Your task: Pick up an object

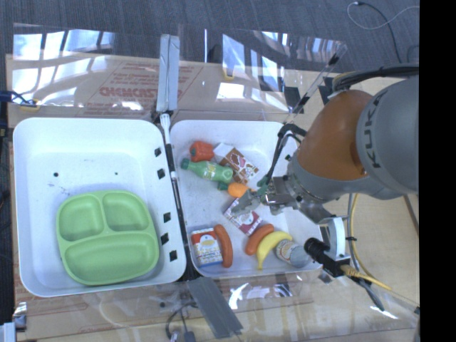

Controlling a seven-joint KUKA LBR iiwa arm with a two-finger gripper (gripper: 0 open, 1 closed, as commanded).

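The right bin [187,137] holds several toy foods: a red pepper [201,150], a green bottle [209,170], a brown and white carton [239,163], a small orange [237,189], a red and white packet [244,219], a red sausage [225,245], a small red-labelled box [205,248], an orange sausage [258,238], a yellow banana [271,246] and a silver can [291,252]. My gripper [251,200] hangs low over the middle of this bin, just above the packet and right of the orange. The grey arm covers the bin's right side.
The left bin [43,141] holds a green divided plate [107,237] at its front. A black hinge strip [169,191] separates the bins. Clear plastic sheets stand behind and in front of them. A yellow cable [370,280] trails at the right.
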